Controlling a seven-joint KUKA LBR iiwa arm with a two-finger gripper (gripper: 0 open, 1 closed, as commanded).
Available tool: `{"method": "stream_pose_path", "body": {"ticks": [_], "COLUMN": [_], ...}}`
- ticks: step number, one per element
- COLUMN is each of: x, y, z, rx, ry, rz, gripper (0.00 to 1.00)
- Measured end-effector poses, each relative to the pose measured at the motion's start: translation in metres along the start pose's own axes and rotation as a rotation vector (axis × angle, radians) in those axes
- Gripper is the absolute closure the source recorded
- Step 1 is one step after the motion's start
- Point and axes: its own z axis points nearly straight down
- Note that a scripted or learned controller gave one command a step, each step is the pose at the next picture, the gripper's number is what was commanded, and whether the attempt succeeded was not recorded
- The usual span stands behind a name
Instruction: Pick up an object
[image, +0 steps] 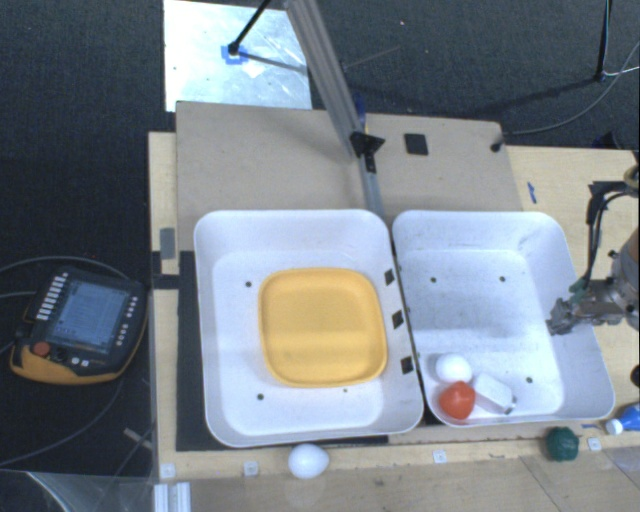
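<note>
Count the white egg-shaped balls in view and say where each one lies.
2. One white ball lies in the right bin, near its front edge, touching the red ball. The other sits outside, on the bench in front of the left bin.

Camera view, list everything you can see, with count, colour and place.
Bins: 2, white, side by side on the bench.
Plate: 1, yellow, middle of left bin.
White ball: 1, white, right bin's near-left corner.
Red ball: 1, red, beside it.
Block: 1, white, right of the red ball.
Egg: 1, white, bench in front of left bin.
Green ball: 1, dark green, bench near-right.
Pendant: 1, orange-grey, floor left.
End effector: 1, grey, right bin's right edge.
</note>
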Motion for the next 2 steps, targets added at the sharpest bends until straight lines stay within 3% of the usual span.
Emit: {"method": "stream_pose_path", "body": {"ticks": [1,2], "x": [0.001,0.001], "y": [-0.001,0.000], "z": [-0.063,-0.096], "rx": [-0.002,0.000], "ry": [0.000,0.000], "rz": [-0.001,-0.001], "gripper": [1.00,1.00]}}
